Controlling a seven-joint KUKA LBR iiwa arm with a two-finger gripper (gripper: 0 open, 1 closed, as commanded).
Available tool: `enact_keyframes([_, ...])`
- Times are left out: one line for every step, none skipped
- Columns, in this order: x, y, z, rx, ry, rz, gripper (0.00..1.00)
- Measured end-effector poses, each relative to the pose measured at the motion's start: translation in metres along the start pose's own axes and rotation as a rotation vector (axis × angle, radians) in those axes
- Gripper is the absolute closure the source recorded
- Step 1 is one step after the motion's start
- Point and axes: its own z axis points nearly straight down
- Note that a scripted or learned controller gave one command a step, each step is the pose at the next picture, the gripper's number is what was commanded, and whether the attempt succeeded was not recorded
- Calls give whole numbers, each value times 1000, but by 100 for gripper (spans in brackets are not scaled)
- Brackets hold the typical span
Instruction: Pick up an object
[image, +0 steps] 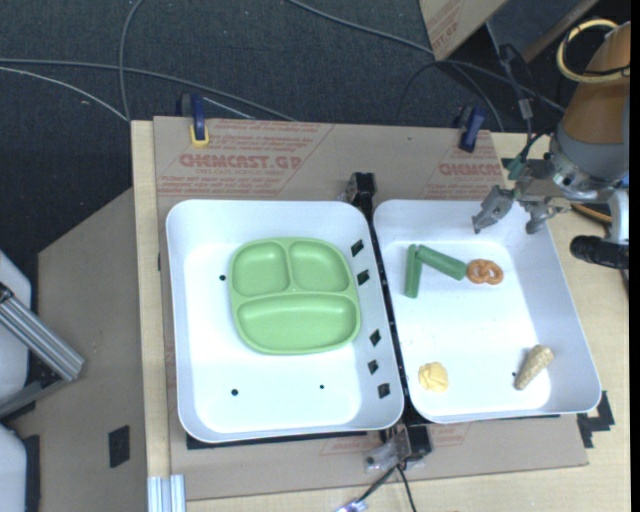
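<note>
My gripper (512, 213) is hanging over the far right corner of the right bin (560, 300), its two fingers spread apart and gripping nothing. Taking the pretzel (484, 271) as my mark: I am hovering just beyond it, toward the bin's far rim. The green L-shaped piece (428, 267) is lying right beside the pretzel on its left, nearly touching. The yellow lump (433, 376) is sitting well nearer than the pretzel, slightly left. The pale corn-like piece (534, 366) is resting nearer and to the right. The green divided plate (294, 296) is sitting far left of the pretzel, in the left bin (200, 330).
</note>
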Motion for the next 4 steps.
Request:
enact_keyframes([0, 3, -9, -15, -3, -3, 0])
enact_keyframes([-7, 11, 45, -12, -3, -3, 0])
enact_keyframes([-1, 17, 105, -9, -2, -5, 0])
enact_keyframes([0, 17, 104, -14, -3, -4, 0])
